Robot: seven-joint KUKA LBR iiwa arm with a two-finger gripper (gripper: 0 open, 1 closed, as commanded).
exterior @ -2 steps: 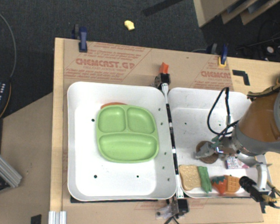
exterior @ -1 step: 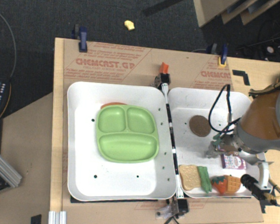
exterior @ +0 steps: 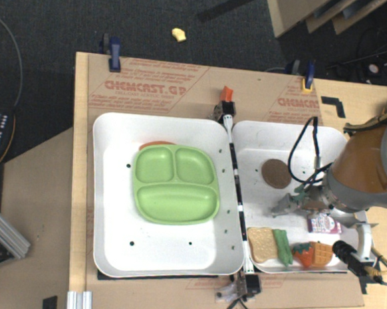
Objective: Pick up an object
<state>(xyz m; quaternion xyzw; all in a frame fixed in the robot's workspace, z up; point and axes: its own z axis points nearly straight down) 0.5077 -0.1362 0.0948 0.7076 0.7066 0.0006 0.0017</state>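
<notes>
In the right bin lie a round brown cookie, a slice of toast, a green stick-shaped piece, an orange and red toy food piece and a small purple and white packet. My gripper reaches in from the right and hangs low over the bin's middle. It is just below the cookie, left of the packet and above the toast. Nothing is visibly held in it.
The left bin holds a green divided plate with an orange edge peeking from under its far rim. A black cable loops over the right bin. Clamps sit at the bench's back edge.
</notes>
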